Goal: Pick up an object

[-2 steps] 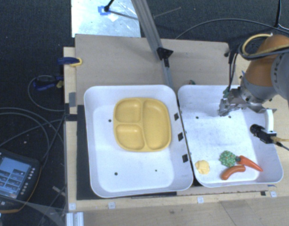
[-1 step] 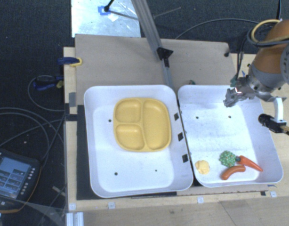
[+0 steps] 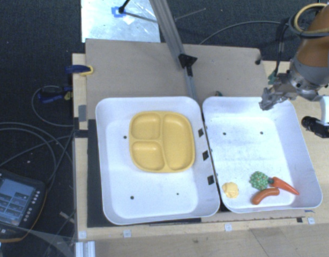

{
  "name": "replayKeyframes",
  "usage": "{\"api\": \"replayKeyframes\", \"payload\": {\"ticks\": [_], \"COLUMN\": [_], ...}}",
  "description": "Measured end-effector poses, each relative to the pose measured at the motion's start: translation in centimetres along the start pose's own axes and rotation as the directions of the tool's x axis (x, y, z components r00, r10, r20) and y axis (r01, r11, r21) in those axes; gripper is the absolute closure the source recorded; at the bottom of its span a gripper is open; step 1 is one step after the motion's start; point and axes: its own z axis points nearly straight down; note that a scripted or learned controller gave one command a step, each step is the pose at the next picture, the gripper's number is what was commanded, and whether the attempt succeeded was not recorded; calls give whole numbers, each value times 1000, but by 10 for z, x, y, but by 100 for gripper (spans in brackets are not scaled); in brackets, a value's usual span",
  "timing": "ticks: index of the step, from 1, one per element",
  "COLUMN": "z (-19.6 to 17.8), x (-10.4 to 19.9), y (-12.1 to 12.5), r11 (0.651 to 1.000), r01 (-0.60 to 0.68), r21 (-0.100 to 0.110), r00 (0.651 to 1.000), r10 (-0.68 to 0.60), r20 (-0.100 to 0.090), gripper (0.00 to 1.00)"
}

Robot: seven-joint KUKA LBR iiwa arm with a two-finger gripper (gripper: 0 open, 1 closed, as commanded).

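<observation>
Smooth orange carrot (image 3: 285, 185), bumpy green broccoli (image 3: 258, 180) lie well below my end effector (image 3: 266, 104); finger state unreadable; wrist tilted over bin rim (image 3: 245, 98).

Gripper (image 3: 267, 103) above right bin's (image 3: 261, 143) far rim; yellow tray (image 3: 162, 141) in left bin (image 3: 113, 159).

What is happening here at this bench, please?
A robot arm reaches in from the right, and its gripper is above the far right corner of the right bin. It holds nothing that can be seen. The small toy foods lie together in the near corner of that bin: a carrot, a sausage, a green piece and a yellow piece. The left bin holds a yellow divided plate. Nothing has been picked up yet.
</observation>
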Motion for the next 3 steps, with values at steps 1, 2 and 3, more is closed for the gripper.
{"api": "replayKeyframes", "payload": {"ticks": [1,2,3], "z": [-31,-21,-30], "x": [0,49,97], "y": [2,-17,-27], "r11": [1000,1000,1000], "r01": [0,2,3], "r21": [2,8,8], "r00": [1000,1000,1000], "r10": [0,-2,-3], "r20": [0,-3,-4], "gripper": [100,100,100]}}
